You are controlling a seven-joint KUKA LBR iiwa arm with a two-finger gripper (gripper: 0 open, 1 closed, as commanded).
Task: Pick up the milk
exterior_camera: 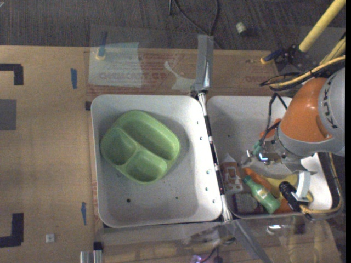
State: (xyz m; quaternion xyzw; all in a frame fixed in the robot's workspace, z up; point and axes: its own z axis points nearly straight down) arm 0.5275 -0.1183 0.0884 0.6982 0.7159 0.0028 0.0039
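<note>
- The milk (232, 178), a small carton, lies flat in the right bin (236, 119), against that bin's left wall and near its front corner.
- That spot looks like a matter of chance rather than of order. The carton is one of a loose heap of things lying crowded in the same corner.
- Just to the right of the milk lies an orange piece (253, 175). A green bottle (262, 195) lies slantwise to the right of the milk and a little nearer the front. Farther right of the milk there is a yellow thing (294, 178).
- The wall behind the milk probably leaves little room on that side. The bottle and the orange piece crowd its other side, so a clean hold would likely have to come from above.
- The gripper (262, 156) hangs low over the right bin, to the right of the milk and a little behind it. It is closer to being above the orange piece than above the carton.
- The arm (304, 119) bends down over that spot, and its wrist hides much of what lies below.
- I cannot tell whether the gripper is open or closed, because the wrist and glare cover its tip. Nothing can be seen held in it, and it appears to be apart from the milk.
- Far to the left of the milk, the left bin (164, 201) holds a green plate (140, 146), which plays no part in the task.
</note>
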